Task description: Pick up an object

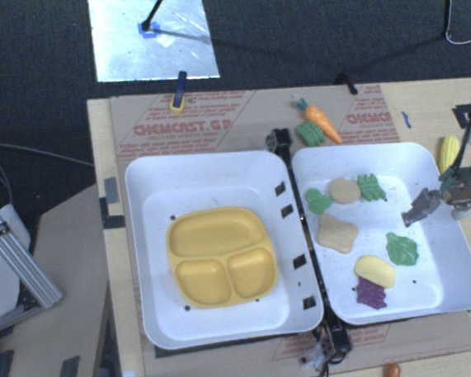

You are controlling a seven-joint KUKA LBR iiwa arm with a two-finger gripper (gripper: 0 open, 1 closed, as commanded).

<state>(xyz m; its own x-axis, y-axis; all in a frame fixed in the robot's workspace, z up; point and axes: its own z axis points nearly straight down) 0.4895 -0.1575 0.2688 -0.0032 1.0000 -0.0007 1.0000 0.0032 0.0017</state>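
Two shallow white bins sat side by side. Left bin (147,258) held a yellow plastic three-compartment tray (221,255), bare floor all round it. Right bin (463,273) held a tan round piece (344,190), green leafy pieces (370,187), a tan bread-like slab (337,234), a green lettuce piece (402,249), a yellow lump (375,271) touching a purple piece (371,294). Gripper (420,208) reached in from the right, low over that bin's right half, nothing between its fingers; open or closed, cannot tell. Orange toy carrot (321,122) lay outside, above the bins.
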